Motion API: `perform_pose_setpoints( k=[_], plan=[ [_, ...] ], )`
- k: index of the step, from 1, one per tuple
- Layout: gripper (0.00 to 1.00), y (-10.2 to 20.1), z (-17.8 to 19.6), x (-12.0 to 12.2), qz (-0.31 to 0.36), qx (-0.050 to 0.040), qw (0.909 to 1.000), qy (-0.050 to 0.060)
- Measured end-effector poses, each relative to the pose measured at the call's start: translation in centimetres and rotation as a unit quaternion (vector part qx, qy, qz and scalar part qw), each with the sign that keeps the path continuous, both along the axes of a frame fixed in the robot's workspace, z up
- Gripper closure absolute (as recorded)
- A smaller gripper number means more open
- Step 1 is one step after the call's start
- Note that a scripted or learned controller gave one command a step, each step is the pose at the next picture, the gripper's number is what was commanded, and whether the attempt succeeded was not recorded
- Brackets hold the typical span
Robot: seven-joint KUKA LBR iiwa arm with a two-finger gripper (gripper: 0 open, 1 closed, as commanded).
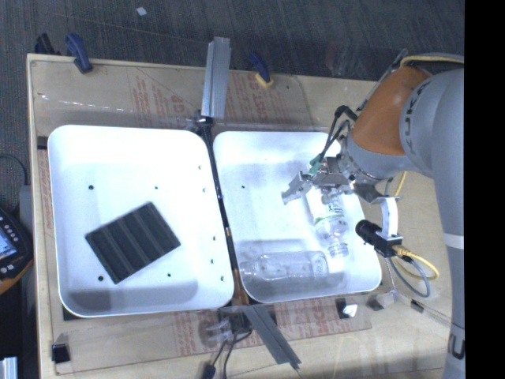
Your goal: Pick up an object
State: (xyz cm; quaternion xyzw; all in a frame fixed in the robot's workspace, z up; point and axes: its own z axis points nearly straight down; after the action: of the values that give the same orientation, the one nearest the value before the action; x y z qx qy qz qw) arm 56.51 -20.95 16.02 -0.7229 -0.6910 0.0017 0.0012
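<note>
Arm [426, 117] over right bin [260, 164] | hand [319, 184] above clear bottles [331, 223] | grip unreadable | ridged black slab [132, 242] left bin [71, 156]

Blue clamps [78, 51] grip the bench's [118, 85] far edge (two visible).

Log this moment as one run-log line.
arm: over right bin | gripper: above clear bottle, grasp unconfirmed | second clear bottle: front wall | left bin: dark ribbed slab

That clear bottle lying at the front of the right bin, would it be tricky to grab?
Probably. The bottle lies on its side, so a nudge may roll it. Its clear, smooth plastic looks slippery, and it seems empty, so likely light and easily squashed.
</note>
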Motion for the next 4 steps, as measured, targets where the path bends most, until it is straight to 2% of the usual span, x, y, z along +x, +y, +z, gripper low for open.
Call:
perform_pose_setpoints(
  k=[1, 4],
  plan=[
    [0.00, 0.02, 2.11, 0.18, 0.004, 0.0004, 1.0000, -0.002],
    [0.00, 0.03, 2.11, 0.18, 0.004, 0.0002, 1.0000, -0.002]
  ],
)
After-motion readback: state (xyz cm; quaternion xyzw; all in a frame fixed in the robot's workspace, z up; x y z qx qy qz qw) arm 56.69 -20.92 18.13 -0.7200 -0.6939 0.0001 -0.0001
